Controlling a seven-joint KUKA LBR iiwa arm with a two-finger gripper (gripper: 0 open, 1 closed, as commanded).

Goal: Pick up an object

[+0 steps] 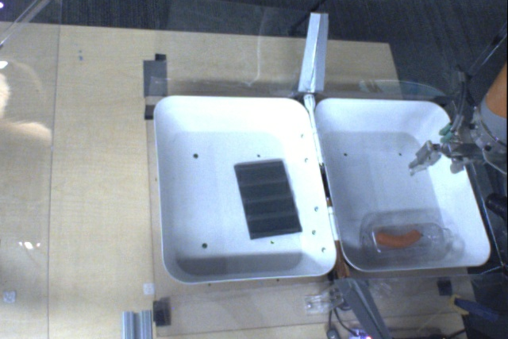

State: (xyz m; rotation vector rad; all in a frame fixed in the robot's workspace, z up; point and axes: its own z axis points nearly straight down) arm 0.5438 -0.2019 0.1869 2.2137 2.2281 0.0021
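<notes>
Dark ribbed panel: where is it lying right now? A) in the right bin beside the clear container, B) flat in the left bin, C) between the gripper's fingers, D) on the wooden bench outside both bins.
B: the dark ribbed panel lies flat on the floor of the left bin, while the clear container sits in the right bin, near its front edge.

Two bins sit side by side on the bench (95, 171). A flat pad (268, 198) lies in the left bin (182, 171). A bottle (406, 236) lies in the near part of the right bin (373, 131).
</notes>
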